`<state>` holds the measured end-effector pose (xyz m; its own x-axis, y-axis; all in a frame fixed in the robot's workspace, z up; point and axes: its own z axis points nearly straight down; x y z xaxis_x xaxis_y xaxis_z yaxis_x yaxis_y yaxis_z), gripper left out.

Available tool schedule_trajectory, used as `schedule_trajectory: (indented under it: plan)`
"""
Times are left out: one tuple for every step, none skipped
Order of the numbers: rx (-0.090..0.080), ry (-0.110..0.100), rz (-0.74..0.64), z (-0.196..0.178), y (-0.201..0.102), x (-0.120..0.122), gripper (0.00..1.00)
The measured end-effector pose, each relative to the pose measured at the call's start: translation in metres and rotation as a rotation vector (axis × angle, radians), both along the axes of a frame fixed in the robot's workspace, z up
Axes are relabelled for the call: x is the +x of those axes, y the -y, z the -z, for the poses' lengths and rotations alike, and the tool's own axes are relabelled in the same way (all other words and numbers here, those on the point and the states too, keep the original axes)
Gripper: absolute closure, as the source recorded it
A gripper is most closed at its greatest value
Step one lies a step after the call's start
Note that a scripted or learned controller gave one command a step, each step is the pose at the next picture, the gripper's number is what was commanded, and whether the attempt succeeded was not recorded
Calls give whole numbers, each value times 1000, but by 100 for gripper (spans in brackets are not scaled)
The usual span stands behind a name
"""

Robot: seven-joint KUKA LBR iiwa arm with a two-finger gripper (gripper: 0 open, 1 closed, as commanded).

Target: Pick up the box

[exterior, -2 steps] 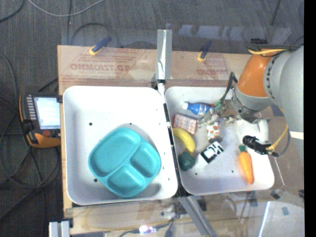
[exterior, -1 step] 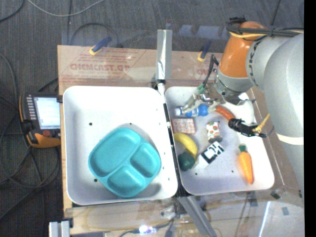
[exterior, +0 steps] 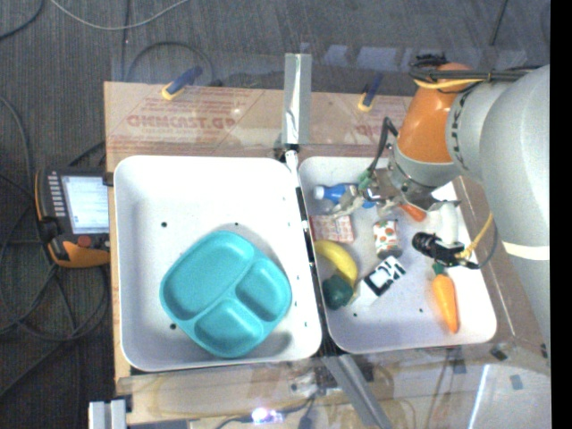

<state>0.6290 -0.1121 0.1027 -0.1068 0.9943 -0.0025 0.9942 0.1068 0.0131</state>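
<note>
Two white bins share the desk: the left bin [exterior: 134, 239] holds a teal divided plate [exterior: 226, 293], the right bin [exterior: 474, 324] the small box [exterior: 332, 230], just above a banana [exterior: 337, 259]. The arm's jaws [exterior: 380, 193] hover nearby; whether apart, I cannot tell. Approach step: next shift left and descend over the box

Dark grey carpet floor [exterior: 223, 25] with black cables [exterior: 85, 12] surrounds the brown cardboard-topped desk [exterior: 206, 119]; blue clamps [exterior: 181, 82] grip its far edge.

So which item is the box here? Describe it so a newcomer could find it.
Look in the right bin, near its left wall. The box lies flat just above the yellow banana, below a blue-capped bottle. It is the only flat rectangular pack, pinkish-white with red print.
</note>
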Motion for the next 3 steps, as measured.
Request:
schedule_trajectory:
  plan:
    - [0, 0, 0, 0, 0, 0, 0]
    - [2, 4, 25, 6, -3, 0, 0]
    - [2, 5, 25, 6, -3, 0, 0]
